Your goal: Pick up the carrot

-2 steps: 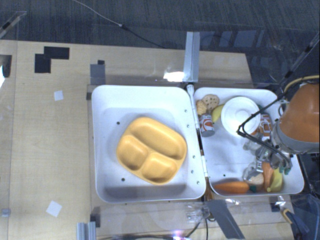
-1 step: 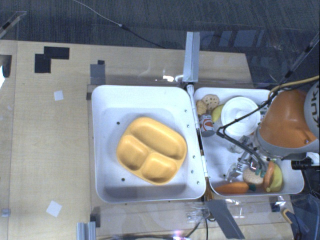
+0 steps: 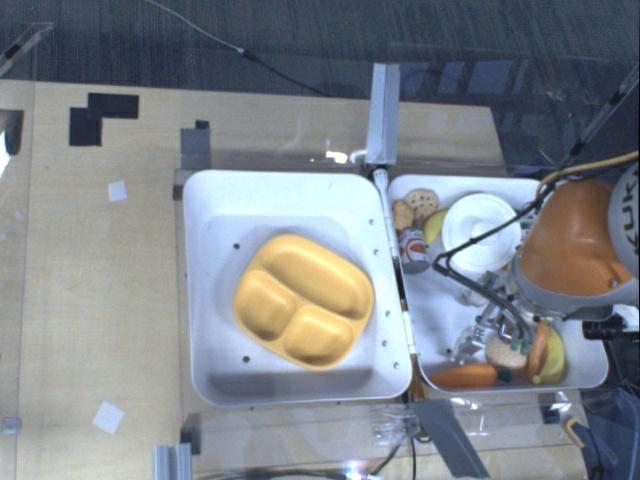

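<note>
Table (image 3: 90,298): pale wood-grain surface, flat, with black square markings at the upper left and small pale paper squares scattered on it.

Left bin (image 3: 215,368): shallow, white, smooth plastic with rounded corners. It holds one yellow divided tray (image 3: 303,298), glossy, rounded, moulded into three soft-edged compartments, lying at a tilt near the middle.

Metal divider post (image 3: 383,113): grey, straight, standing at the far edge between the two bins.

Right bin (image 3: 430,338): the same white plastic, touching the left bin along the shared wall. Contents, left to right: two round speckled cookies (image 3: 415,208) at the far-left corner; a small can (image 3: 414,250) with a red label just below them; a white round bowl (image 3: 480,230), smooth; a slice of yellow fruit (image 3: 433,228) at the bowl's left rim.

Carrot (image 3: 463,375): orange, smooth, elongated and tapered, lying flat along the near wall of the right bin, lower left of the gripper.

Gripper (image 3: 487,336): metallic, wired, low over the bin just above the carrot, beside a round tan biscuit-like item (image 3: 506,355). Whether the fingers are spread or closed cannot be told. Nothing is seen between them.

Arm (image 3: 575,248): glossy orange band, grey housing, black cables looping left.

Banana (image 3: 552,360): yellow, curved, at the near-right corner.
</note>
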### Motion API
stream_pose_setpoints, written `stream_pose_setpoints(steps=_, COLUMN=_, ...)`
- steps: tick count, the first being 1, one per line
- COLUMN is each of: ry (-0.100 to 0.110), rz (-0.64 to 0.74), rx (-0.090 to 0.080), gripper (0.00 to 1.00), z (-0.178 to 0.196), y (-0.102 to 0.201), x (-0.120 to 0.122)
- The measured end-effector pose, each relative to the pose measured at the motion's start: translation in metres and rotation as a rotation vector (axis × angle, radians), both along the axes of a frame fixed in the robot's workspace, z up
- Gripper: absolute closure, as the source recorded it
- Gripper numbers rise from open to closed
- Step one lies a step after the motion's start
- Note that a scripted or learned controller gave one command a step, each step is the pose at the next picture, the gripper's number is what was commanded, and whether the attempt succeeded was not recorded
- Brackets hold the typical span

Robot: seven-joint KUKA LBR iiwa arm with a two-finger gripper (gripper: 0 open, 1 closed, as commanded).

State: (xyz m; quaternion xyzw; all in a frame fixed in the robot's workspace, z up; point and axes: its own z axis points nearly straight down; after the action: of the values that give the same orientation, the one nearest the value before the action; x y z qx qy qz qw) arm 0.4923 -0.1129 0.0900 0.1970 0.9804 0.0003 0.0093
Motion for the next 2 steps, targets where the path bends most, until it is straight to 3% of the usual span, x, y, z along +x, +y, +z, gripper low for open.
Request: stream_pose_setpoints(steps=2, ry=0.0, rz=0.0, rx=0.0, gripper=0.0, z=0.0, y=0.0, x=0.0)
